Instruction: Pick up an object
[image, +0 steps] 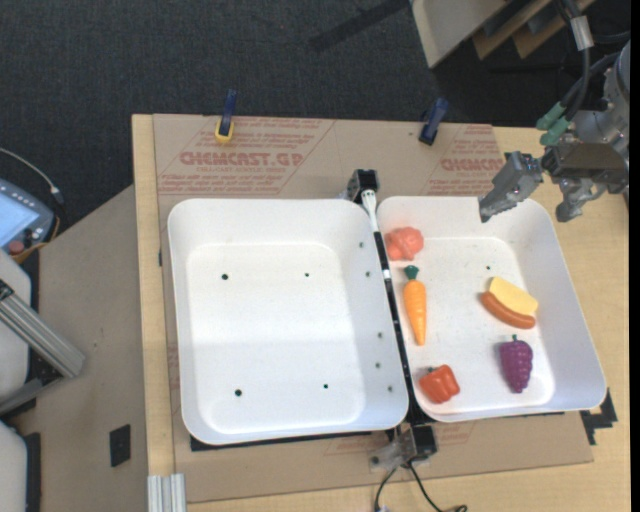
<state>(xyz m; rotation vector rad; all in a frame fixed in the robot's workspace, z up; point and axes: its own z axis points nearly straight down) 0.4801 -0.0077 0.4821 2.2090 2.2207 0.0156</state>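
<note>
The right bin (560, 255) holds a pink lumpy toy (404, 243), an orange carrot (415, 311), a red pepper (438, 383), a yellow and orange sandwich-like piece (510, 302) and a purple grape bunch (516, 364). My gripper (533, 197) hangs above the bin's far right corner, open, with its two grey fingers (507, 188) spread wide and nothing between them. It is well clear of every toy.
The left bin (190, 300) sits beside the right one, divided by a black strip (385, 290). Blue clamps (228, 118) hold the cardboard base at the back. Cables and arm parts (600, 90) crowd the upper right.
</note>
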